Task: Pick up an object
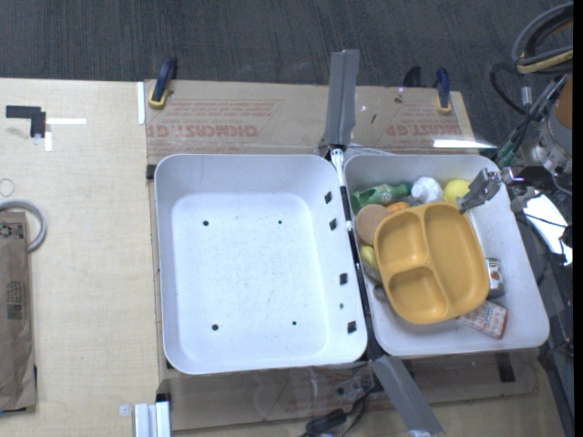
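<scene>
Gripper [480, 192]: it is hanging over the far right corner of the right bin [533, 271], coming in from the right side. I cannot tell its state, because it is too small and thin in this view.

Yellow tray [430, 262]: it is lying just below and to the left of the gripper, tilted on top of the other things. I think it is resting like this because the pile under it is uneven.

Yellow ball [456, 189]: it is sitting just left of the gripper, near the far wall, beside a white object [425, 188] and a green bottle [381, 194]. This seems to be the nearest thing for picking.

Other items: a brown round piece [371, 221] is showing further left of the gripper, and a small packet [485, 318] and a can [495, 277] are sticking out from under the tray, towards the near side.

Edges: the gripper is working close to the bin's far wall and right wall, so the room for moving sideways is looking small there.

Open room: the left bin [164, 271] is lying well to the left of the gripper. Above the tray the space is free for lifting straight up.

Task progress: nothing is visible in the gripper, so I judge the pick is not yet done.
</scene>
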Available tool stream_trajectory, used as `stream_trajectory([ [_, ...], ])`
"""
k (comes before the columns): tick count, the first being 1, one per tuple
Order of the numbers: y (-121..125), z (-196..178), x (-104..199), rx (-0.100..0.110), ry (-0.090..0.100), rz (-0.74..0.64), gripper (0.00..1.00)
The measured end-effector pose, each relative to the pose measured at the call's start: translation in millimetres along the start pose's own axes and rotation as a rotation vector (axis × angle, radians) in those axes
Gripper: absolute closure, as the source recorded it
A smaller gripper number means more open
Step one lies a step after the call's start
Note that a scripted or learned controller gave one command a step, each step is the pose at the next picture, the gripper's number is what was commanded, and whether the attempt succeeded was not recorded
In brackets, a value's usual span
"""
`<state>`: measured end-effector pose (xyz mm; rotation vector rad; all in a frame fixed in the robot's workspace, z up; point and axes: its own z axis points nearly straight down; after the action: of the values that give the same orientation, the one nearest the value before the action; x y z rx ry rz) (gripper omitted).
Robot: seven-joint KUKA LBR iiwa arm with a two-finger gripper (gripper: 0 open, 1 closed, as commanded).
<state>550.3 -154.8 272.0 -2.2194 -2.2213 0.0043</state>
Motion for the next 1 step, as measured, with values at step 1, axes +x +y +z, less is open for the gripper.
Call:
stream_trajectory([
  [1,53.0,139.3,-9.8,-0.004,-0.001,-0.021,0.00],
])
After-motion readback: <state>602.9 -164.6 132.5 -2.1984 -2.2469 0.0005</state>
